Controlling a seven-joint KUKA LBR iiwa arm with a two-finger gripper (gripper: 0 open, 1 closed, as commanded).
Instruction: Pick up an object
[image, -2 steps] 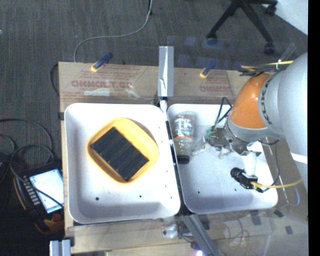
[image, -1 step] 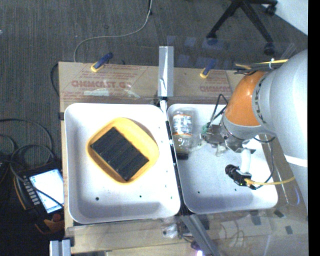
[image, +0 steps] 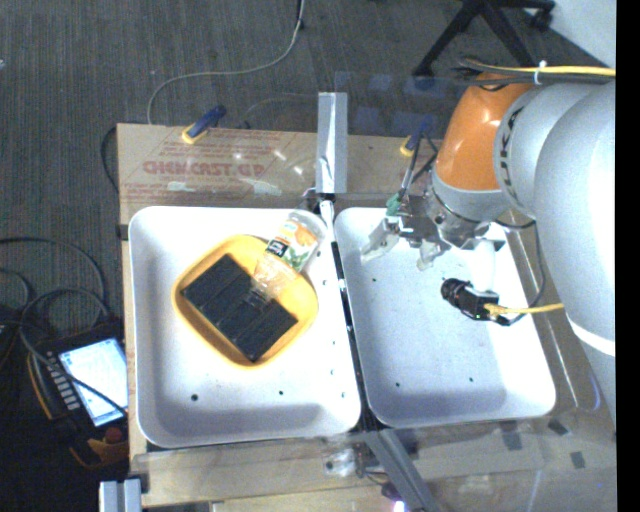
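Gripper over the right bin, objects in the left

In the left bin (image: 160, 400) a yellow dish (image: 205, 275) holds a black pad (image: 240, 307), a clear bottle (image: 285, 245) leaning on its far rim; the gripper (image: 405, 240) hangs over the right bin's (image: 450, 390) far-left corner, fingers spread and empty, likely to close on nothing.

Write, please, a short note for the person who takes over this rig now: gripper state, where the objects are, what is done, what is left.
Gripper: over the back of the right bin, fingers open, holding nothing.
Objects: a yellow dish with a dark ridged insert lies in the left bin; a clear plastic bottle with a yellow label lies tilted on the dish's back rim.
Done: nothing is picked up yet.
Left: move the arm over the left bin, grasp one object, lift it. The bottle looks like the easier target.
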